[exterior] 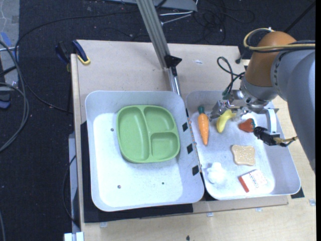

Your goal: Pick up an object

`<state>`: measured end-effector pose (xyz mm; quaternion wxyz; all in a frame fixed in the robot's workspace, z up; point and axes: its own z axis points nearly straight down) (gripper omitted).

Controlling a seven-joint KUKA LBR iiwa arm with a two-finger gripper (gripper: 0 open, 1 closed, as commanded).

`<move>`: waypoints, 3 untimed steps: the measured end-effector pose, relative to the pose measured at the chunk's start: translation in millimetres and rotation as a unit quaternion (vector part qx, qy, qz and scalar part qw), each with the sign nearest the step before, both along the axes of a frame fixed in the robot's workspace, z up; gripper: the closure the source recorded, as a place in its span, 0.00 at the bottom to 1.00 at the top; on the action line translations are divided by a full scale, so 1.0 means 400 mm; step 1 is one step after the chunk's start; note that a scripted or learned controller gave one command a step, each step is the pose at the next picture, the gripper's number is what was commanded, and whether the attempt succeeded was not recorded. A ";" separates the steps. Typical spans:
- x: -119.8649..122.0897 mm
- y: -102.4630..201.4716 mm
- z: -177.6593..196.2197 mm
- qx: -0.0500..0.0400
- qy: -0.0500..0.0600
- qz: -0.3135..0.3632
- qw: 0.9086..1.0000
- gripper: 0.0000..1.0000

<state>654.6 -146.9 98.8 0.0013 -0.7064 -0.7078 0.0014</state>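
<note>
My gripper (pixel 226 108) hangs low over the back of the right bin (pixel 281 159), directly above the upper end of a yellow banana (pixel 222 122). From this angle the banana seems to touch the gripper's tip. An orange carrot (pixel 203 127) with a green top lies just left of the banana. A small red fruit (pixel 246 125) rests to the right of it. Nearer the front lie a slice of toast (pixel 244 155), a white lumpy object (pixel 216 172) and a small red and white box (pixel 253 179).
The left bin (pixel 100 185) holds a green divided plate (pixel 149 133). A grey metal pole (pixel 155 29) slants down to the gap between the bins. Cables (pixel 228 69) trail from the wrist, and a black fitting (pixel 265 134) sits by the red fruit.
</note>
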 end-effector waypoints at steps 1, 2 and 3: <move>0.000 -0.002 0.032 0.000 0.001 0.000 1.000 1.00; -0.012 -0.012 0.185 -0.001 -0.005 -0.002 1.000 1.00; -0.009 -0.013 0.319 -0.001 -0.005 0.000 1.000 1.00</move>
